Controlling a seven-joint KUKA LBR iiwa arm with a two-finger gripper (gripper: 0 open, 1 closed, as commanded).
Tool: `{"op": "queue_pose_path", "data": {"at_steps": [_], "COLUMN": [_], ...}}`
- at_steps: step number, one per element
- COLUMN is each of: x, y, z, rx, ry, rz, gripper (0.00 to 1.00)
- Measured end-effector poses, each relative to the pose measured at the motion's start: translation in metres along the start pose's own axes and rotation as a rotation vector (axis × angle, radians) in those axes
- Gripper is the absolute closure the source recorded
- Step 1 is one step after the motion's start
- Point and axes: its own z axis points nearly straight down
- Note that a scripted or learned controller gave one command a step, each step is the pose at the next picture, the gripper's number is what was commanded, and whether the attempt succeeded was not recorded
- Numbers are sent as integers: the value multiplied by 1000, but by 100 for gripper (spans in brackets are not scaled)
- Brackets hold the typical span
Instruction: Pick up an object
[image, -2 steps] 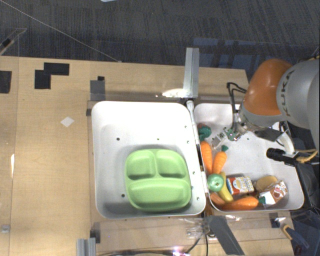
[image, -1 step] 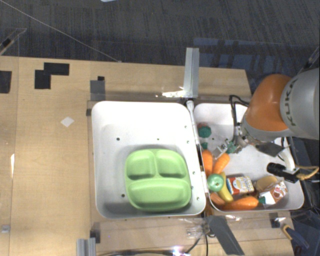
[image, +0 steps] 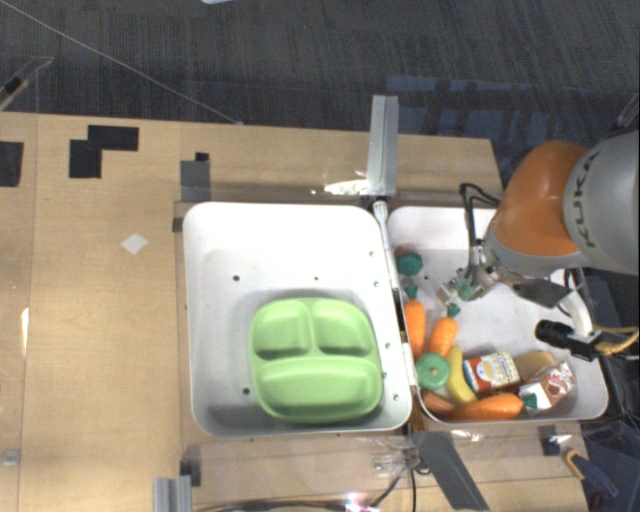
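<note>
Green sectioned tray (image: 316, 357) lies in the left bin (image: 215, 240). Right bin (image: 590, 395) holds a heap along its near edge: carrots (image: 414, 325), green round piece (image: 433, 372), yellow banana-like item (image: 457, 374), small can (image: 489, 371), carton (image: 550, 385). A teal bit (image: 408, 264) sits apart near the divider. Grey arm (image: 565, 215) with its orange band reaches over the right bin; gripper (image: 466, 287) hangs just above the carrots, nothing visibly held, open-or-closed state cannot be told. Both bins sit on the wooden worktop (image: 100, 330).
</note>
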Motion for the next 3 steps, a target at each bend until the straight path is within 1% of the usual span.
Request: {"op": "queue_pose_path", "data": {"at_steps": [1,2,3], "x": [-1,0,9], "y": [-1,-26,-23], "z": [0,-20,12], "rx": [1,18,9], "ry": [-2,11,-1], "rz": [1,-149,-119], "gripper": [0,0,0]}}
